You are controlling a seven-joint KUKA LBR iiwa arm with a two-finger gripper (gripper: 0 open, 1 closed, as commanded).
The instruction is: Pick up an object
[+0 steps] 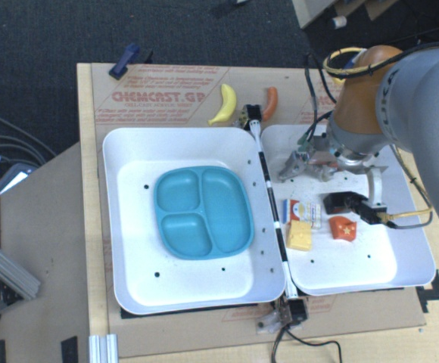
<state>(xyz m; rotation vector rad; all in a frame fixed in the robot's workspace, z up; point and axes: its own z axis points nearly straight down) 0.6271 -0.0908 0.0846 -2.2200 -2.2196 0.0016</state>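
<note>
Currently, the end effector (304, 163) stands over the rear left part of the right-hand shallow white bin (401, 267), close to the dark seam (269, 195) between the two bins. How far it is open cannot be told from this view, and no item can be seen in its hold.

Candidate items lie in the same bin, nearer the front:
- a small red plastic block (343, 229);
- a pale yellow wedge-shaped block (300, 235);
- a flat white packet with red and blue print (298, 210).

The packet and the yellow block touch or nearly touch. The red block lies just beside them, apart. All three are near the end effector but not beneath it.

Fault conditions, judged from this layout:
- A descent at the present position would probably close on bare bin floor.
- The yellow block and the packet sit near the bin's left wall (little clearance on that side), so a grasp there may strike the wall.
- The packet offers little height and may slip out.

Arm pose: the grey arm (424, 104) reaches in from the right. Its orange band (367, 89) sits above the wrist, which is directed down and toward the left.
</note>
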